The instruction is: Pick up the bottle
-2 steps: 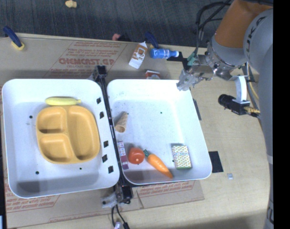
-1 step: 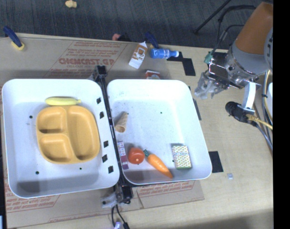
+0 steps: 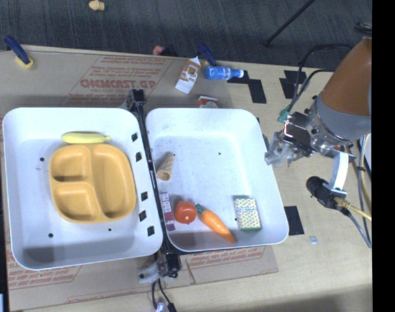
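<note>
The pincer (image 3: 276, 153) hangs just outside the right rim of the right bin (image 3: 265, 142), at the end of the grey arm (image 3: 343, 109) — from this slant I cannot tell whether it is released or clenched, and nothing shows inside it.

The bottle (image 3: 222, 73), blue and lying on its side, rests on the bench beyond the far rim of the right bin, outside both bins, near a small carton (image 3: 189, 75). It sits well apart from the pincer, up and to the left in the camera view.

The risks, as I judge them: a round bottle on its side may roll away when touched; a descent aimed into the bin would find the carrot (image 3: 215, 221), tomato (image 3: 185, 212) or green box (image 3: 247, 213) instead; and the carton may get nudged or caught along with the bottle.
</note>
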`<state>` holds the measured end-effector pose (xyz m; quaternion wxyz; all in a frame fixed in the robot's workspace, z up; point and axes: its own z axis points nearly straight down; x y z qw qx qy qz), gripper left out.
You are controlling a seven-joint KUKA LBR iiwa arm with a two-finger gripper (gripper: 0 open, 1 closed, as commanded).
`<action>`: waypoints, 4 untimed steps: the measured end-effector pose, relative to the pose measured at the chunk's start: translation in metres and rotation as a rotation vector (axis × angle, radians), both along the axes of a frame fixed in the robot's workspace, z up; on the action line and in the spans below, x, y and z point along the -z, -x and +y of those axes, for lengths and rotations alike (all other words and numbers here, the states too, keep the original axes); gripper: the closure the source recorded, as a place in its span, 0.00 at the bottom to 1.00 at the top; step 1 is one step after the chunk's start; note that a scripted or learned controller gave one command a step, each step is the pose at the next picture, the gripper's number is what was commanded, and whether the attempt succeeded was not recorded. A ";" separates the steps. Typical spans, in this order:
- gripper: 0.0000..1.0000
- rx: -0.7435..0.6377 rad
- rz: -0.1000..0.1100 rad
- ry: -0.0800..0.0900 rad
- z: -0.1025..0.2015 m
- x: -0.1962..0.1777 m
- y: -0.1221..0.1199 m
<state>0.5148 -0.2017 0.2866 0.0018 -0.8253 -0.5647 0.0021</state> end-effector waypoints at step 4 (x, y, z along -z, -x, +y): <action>1.00 0.992 0.000 0.001 0.042 0.089 0.039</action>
